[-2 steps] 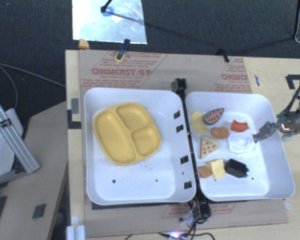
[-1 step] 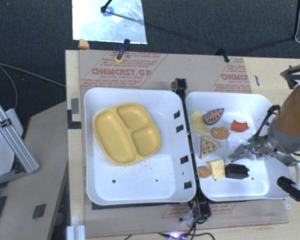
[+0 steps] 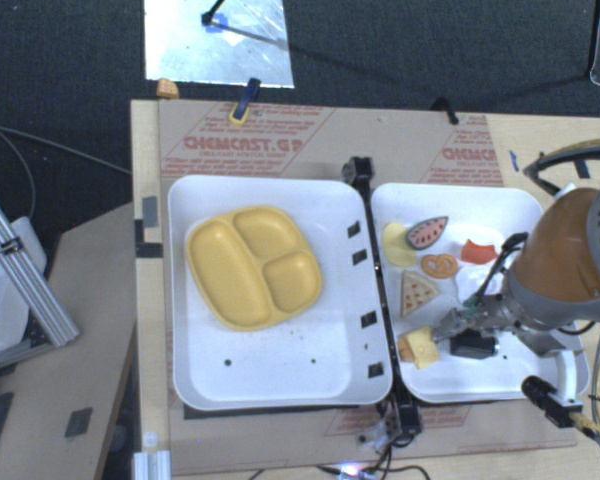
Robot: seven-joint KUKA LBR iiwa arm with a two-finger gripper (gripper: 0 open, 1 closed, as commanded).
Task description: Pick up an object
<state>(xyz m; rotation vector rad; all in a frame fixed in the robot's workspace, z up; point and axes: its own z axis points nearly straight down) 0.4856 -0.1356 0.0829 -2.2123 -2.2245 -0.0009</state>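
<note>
The right white bin holds several toy foods: a watermelon slice, a pale yellow piece, a pretzel, an orange-red piece, a pizza wedge and a yellow cheese block. My gripper is low in this bin's front part, just right of the cheese block and below the pizza wedge. The grey arm with its orange band covers the bin's right side. Nothing is seen held in the gripper.
In the left white bin lies a yellow divided plate. A black divider runs between the bins. Both bins rest on a cardboard sheet. Cables loop at the right, and a metal frame stands at the left.
</note>
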